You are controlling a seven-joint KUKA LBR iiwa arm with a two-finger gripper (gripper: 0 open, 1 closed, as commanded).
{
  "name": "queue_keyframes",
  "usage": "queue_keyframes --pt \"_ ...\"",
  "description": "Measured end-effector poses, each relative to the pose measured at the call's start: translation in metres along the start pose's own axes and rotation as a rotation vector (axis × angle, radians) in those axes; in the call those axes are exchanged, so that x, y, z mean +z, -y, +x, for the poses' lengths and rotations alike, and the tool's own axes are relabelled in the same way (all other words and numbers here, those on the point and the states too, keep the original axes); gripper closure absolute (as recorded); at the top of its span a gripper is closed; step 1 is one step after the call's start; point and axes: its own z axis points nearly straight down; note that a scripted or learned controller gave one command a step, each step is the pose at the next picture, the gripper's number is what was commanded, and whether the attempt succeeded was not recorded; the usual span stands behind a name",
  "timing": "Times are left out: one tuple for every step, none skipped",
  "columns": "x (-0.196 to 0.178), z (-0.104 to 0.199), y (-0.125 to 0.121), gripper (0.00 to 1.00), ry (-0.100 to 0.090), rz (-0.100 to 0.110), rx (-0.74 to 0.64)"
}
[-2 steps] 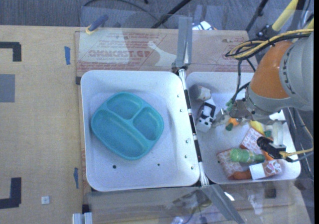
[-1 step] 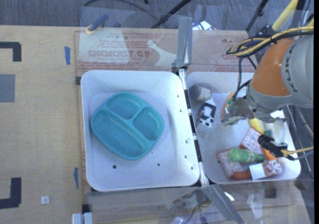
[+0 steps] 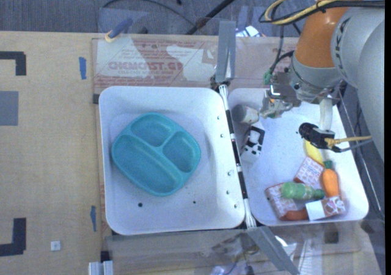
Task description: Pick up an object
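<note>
Gripper (image 3: 276, 101) is seen low over the right bin (image 3: 278, 164), at the bin's 11 o'clock corner. Whether it is clenched or released cannot be told from this angle, and nothing is seen held.

Nearest candidate is the grey piece (image 3: 241, 113), just beside the gripper at its 9 o'clock and close to the bin's left wall. A b/w block (image 3: 254, 139) lies near, at the gripper's 7 o'clock, by the same wall.

The rest is heaped well apart at the bin's 5 o'clock:
- banana (image 3: 313, 152)
- carrot (image 3: 330, 182)
- green bottle (image 3: 300, 192)
- packets (image 3: 309, 172)

Farther out at 9 o'clock, past the divider, a teal plate (image 3: 156, 153) is seen in the left bin (image 3: 122, 206).

The step is judged to be the approach to a pick, with nothing lifted yet. The grey piece is judged the easiest take. To do it well:
- The gripper should be shifted toward 9 o'clock and centred over the piece before descent.
- Wall clearance should be watched, since a strike on the rim is the likely fault.
- The grasp should be turned so the piece is not pushed against the wall.
- The lift should be checked before retreat.
</note>
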Motion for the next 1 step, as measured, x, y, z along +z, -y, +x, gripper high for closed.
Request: queue_keyframes --pt "-0.0519 0.0406 0.0309 1.0 0.0 0.0 0.093"
